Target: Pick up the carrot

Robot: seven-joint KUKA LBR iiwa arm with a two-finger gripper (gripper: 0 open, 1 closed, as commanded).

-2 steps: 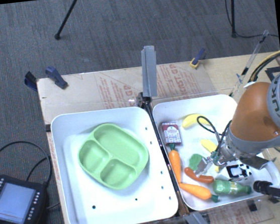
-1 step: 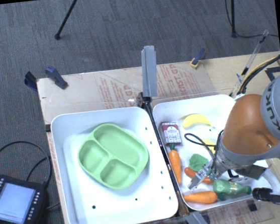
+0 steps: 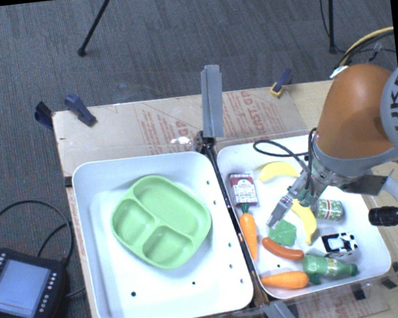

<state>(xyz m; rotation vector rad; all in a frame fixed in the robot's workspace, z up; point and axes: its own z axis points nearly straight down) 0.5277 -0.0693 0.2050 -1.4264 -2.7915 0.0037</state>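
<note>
We see a divided plate (image 3: 162, 220) in the left bin (image 3: 98, 275); in the right bin (image 3: 370, 231), one carrot (image 3: 249, 233) lies by the left wall, another carrot (image 3: 286, 280) near the front.

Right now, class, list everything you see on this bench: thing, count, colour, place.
Bins: two, white, side by side.
Divided plate: one, green, left bin.
Carrots: two, orange, right bin; one upright at the left wall, one lying at the front.
Bananas: two, yellow, right bin.
Sausage: one, red-orange, right bin.
Small packet: one, dark red, right bin, back-left.
Can: one, green and red, right bin.
Gripper: one, grey, over the right bin.
</note>
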